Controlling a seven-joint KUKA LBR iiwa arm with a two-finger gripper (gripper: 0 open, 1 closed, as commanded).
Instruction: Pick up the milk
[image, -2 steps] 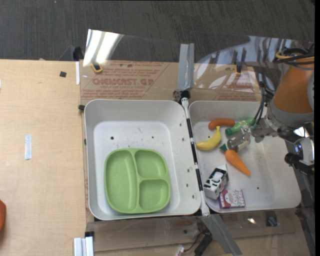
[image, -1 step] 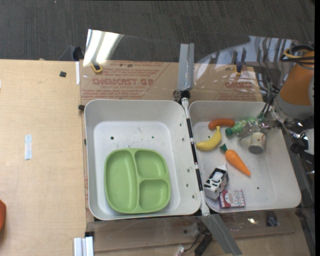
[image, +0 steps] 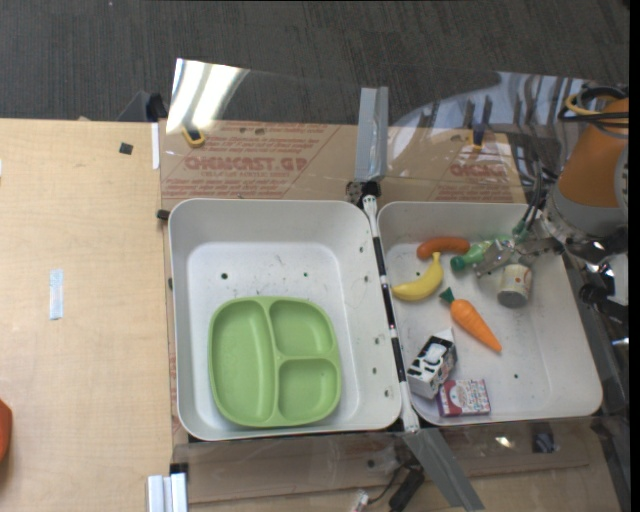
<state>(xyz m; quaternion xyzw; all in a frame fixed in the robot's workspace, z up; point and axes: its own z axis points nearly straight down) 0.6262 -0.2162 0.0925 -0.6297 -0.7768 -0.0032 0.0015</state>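
The milk (image: 432, 364) is a small white carton with black patches. It lies tilted near the front left corner of the right bin (image: 560, 400), against the bin's left wall. My gripper (image: 507, 257) hangs over the back of that bin, well behind and to the right of the milk. It sits just above a white cup (image: 514, 285) and beside a green toy (image: 472, 256). Nothing of the milk is near the gripper.
A pink box (image: 464, 398) lies right next to the milk. A carrot (image: 474, 324), a banana (image: 421, 283) and an orange sausage (image: 442, 245) lie between the milk and the gripper. The left bin (image: 190, 300) holds a green divided plate (image: 275, 360).
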